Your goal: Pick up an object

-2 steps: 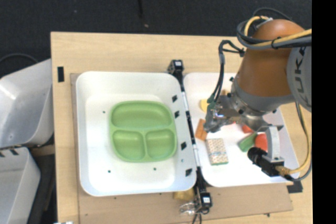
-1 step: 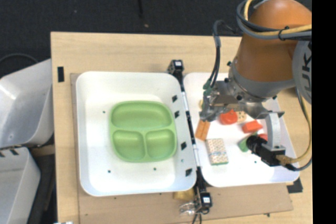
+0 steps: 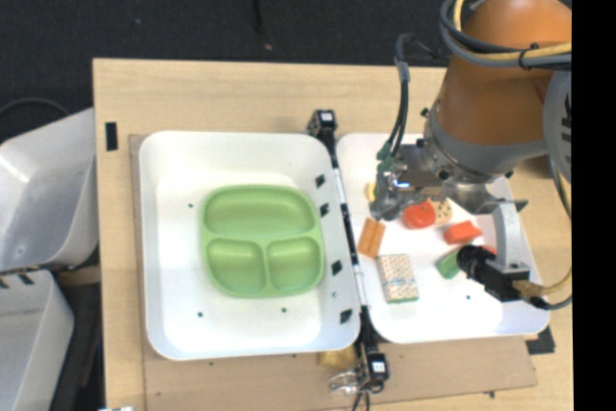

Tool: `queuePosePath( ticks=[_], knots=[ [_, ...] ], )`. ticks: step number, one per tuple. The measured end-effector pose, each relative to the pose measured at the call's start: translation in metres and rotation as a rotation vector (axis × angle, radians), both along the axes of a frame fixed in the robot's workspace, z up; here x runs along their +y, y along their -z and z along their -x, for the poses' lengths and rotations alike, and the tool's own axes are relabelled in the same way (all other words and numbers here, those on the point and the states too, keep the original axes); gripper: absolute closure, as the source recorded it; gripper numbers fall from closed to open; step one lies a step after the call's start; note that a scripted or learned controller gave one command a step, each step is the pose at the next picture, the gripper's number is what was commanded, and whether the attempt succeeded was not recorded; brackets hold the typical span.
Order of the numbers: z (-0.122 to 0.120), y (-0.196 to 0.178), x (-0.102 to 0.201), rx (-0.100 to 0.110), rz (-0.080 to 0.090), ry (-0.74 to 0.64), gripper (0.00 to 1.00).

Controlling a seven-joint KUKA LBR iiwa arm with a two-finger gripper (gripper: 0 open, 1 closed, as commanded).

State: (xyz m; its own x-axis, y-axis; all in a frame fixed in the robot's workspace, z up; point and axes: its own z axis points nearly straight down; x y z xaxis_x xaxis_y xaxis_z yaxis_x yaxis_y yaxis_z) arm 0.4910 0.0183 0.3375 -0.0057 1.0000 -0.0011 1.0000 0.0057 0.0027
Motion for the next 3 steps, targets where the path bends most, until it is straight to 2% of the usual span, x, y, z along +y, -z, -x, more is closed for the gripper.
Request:
queuePosePath(
  ticks=[1, 2, 3],
  knots=[
    [0.002, 0.065, -0.065, 0.007, 0.001, 0.012, 1.0],
    [0.001, 0.082, 0.006, 0.004, -0.002, -0.002, 1.0],
    [0.0, -0.09, 0.021, -0.018, -0.004, 0.0, 1.0]
  ],
)
